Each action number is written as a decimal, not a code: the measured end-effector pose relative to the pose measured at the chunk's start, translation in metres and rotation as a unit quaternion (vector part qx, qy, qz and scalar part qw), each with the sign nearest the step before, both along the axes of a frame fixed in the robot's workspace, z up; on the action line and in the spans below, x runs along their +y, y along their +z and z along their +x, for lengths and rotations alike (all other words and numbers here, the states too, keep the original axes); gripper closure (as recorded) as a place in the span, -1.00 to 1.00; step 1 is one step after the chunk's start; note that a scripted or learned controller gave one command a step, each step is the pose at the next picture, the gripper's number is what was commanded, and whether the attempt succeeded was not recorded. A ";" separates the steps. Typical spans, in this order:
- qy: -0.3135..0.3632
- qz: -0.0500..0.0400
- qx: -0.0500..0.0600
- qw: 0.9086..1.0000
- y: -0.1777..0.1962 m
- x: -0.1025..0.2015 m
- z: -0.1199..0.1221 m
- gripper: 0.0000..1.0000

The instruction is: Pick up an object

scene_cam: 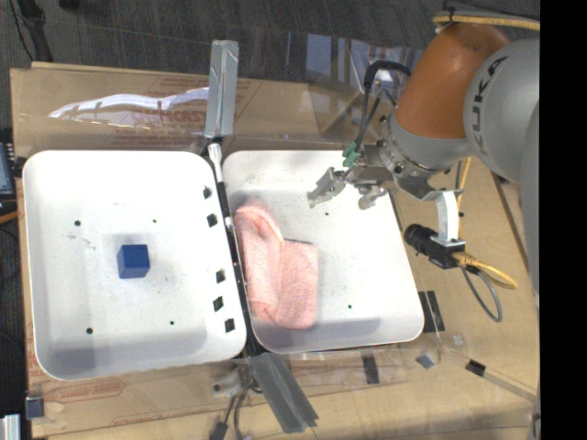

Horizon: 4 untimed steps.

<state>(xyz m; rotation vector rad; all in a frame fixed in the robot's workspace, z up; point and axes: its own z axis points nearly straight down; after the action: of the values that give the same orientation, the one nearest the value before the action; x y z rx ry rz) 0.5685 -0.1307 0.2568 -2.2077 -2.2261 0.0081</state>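
— Judging from how things lie, which step is in hand?

— The approach, it would seem. The gripper (347, 191) is seen above the far part of the right bin (390, 287), its two fingers spread apart with nothing between them. No object has been taken hold of.

— Where are the things that could be picked?

— A pink cloth (278, 269) is lying crumpled in the right bin, against its left wall and toward the near side, apart from the gripper. A small blue cube (134, 260) is resting in the left bin (55, 337), well apart from the arm.

— What is called for by the next move?

— The cloth is judged the nearer target. The fingers would need to be carried toward the near-left of the bin, over the cloth, then lowered with the jaws kept wide so that a fold can be pinched. Soft fabric may be expected to give and slip, so a raised ridge would be the better place to close on.

— Can any writing be read?

— On the grey casing of the arm (500, 90), the letters "KUKA" can be partly made out, running at a slant. Red printing is seen on the cardboard (119, 113) behind the bins, under a strip of clear film, but it cannot be read with confidence.
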 end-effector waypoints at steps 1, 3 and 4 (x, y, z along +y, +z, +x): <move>-0.003 0.000 0.000 1.000 -0.159 -0.021 -0.012 -1.00; 0.099 0.000 -0.001 0.995 -0.168 0.031 -0.008 -1.00; 0.101 0.001 0.001 0.995 -0.160 0.030 -0.008 1.00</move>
<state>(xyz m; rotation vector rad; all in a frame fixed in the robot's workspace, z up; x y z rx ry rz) 0.5608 -0.1007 0.0966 -1.9712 -2.4352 0.0096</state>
